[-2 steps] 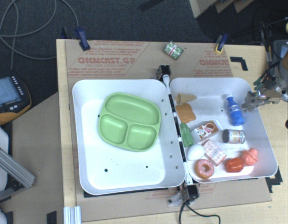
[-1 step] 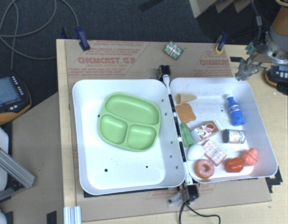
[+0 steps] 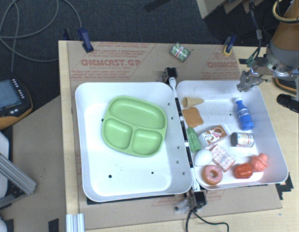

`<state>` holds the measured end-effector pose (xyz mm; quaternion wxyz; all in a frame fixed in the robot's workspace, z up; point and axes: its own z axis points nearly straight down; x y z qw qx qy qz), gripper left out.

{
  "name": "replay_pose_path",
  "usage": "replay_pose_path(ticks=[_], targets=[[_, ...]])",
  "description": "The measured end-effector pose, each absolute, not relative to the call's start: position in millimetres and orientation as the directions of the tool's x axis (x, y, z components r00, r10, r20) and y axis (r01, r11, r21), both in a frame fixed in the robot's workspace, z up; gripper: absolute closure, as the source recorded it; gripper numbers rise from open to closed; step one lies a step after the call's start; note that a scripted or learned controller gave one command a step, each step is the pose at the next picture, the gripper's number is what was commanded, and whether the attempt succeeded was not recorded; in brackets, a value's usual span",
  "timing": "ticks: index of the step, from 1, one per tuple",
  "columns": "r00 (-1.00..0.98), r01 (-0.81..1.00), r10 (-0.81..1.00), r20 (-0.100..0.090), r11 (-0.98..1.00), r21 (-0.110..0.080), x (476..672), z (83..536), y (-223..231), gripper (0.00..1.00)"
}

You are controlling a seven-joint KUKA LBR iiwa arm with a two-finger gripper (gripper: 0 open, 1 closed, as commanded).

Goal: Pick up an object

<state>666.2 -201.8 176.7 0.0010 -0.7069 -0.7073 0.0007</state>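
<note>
The right bin (image 3: pixel 268 105) holds several small items: a blue bottle (image 3: pixel 243 115), a small can (image 3: pixel 242 139), a tan slice (image 3: pixel 192 116), a cone (image 3: pixel 192 101), a green tube (image 3: pixel 193 139), a snack packet (image 3: pixel 213 135), a white egg (image 3: pixel 204 156), a pink wafer pack (image 3: pixel 222 157), a donut (image 3: pixel 212 175), a red pepper (image 3: pixel 243 170) and a pink toy (image 3: pixel 259 162). My gripper (image 3: pixel 247 82) hangs above the bin's far right corner, up and right of the blue bottle, with nothing seen in it.
A green three-part plate (image 3: pixel 134 125) lies in the left bin (image 3: pixel 91 168). A small green wrapped item (image 3: pixel 179 52) sits on the board behind the bins. Blue clamps (image 3: pixel 84 39) hold the board's far edge.
</note>
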Motion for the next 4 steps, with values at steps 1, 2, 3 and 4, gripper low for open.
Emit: replay_pose_path(ticks=[1,2,3,4], targets=[[-0.001,1.000,1.000,-0.001,0.001,-0.001,666.7,177.8,-201.8,0.00],[0.000,1.000,1.000,0.000,0.000,-0.003,657.2,130.7,-224.2,0.00],[-0.001,1.000,1.000,0.000,0.001,-0.002,657.8,110.0,-215.8,0.00],[-0.005,1.000,1.000,0.018,0.005,-0.010,668.2,87.0,-215.3,0.00]])
